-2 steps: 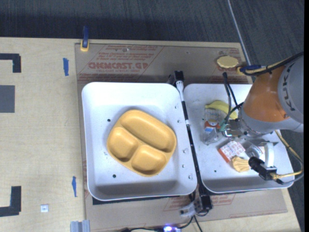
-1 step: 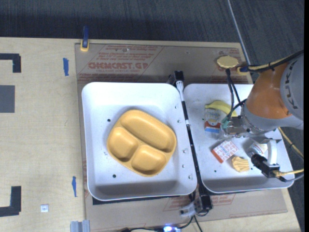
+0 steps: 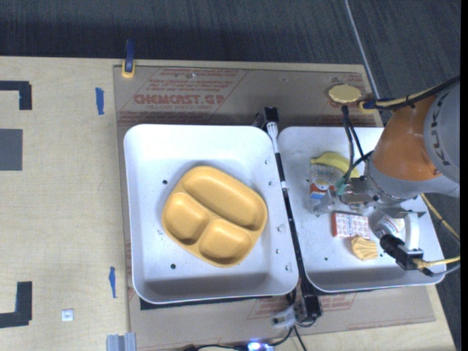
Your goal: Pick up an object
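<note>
We see two shallow white bins side by side on the bench. The left bin (image 3: 139, 196) holds a yellow three-compartment tray (image 3: 212, 214), turned upside down so that its rounded lobes face up; it lies near the middle of that bin, apart from the walls.

The right bin (image 3: 307, 262) holds a small clutter of objects. Toward the far side lies a yellow banana-like piece (image 3: 330, 161). Just near of it is a small clear item with red and blue marks (image 3: 319, 189), too small for us to identify. Nearer still lies a flat red-and-white packet (image 3: 348, 224), and touching its near right corner is a small yellow crinkled piece (image 3: 364, 248).

The arm (image 3: 409, 152) reaches in from the right, its orange band above the far right part of the right bin. The gripper (image 3: 349, 194) hangs low over the bin, between the banana-like piece and the packet, just right of the clear item. We cannot tell how it stands, since the wrist and cables hide it from above, and we see no object in its grasp.

A black divider (image 3: 281, 189) runs between the bins.
</note>
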Robot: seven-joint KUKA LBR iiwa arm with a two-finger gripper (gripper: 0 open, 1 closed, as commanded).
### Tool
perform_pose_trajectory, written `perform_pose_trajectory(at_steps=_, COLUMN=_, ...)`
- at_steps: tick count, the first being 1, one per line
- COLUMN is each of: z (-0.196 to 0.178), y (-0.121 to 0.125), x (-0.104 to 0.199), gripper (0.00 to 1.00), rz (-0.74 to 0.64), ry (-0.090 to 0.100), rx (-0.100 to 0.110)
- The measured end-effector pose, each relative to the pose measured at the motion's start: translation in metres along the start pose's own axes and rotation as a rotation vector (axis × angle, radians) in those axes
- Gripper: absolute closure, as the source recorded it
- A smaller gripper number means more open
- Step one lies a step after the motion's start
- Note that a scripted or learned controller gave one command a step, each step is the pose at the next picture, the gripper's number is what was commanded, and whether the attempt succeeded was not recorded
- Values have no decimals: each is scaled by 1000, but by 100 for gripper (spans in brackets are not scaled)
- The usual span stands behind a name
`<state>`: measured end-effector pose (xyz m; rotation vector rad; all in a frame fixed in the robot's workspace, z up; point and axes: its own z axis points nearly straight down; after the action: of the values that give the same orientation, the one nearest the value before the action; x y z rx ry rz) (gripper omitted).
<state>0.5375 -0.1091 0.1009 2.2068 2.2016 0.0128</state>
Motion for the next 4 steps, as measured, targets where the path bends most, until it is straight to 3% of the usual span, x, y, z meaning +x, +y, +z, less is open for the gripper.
perform_pose_trajectory(at_steps=1, z=-10, y=1, x=0, gripper=100, rz=1, ry=-1, rx=-4)
perform_pose_trajectory(at_steps=2, z=-10, y=1, x=0, gripper=0, rz=0, ry=-1, rx=-4)
perform_pose_trajectory(at_steps=3, z=-20, y=3, x=0, gripper=100, rz=0, ry=-2, rx=-8)
perform_pose_trajectory(at_steps=4, z=-20, y=3, x=0, gripper=0, rz=0, ry=-2, rx=-8)
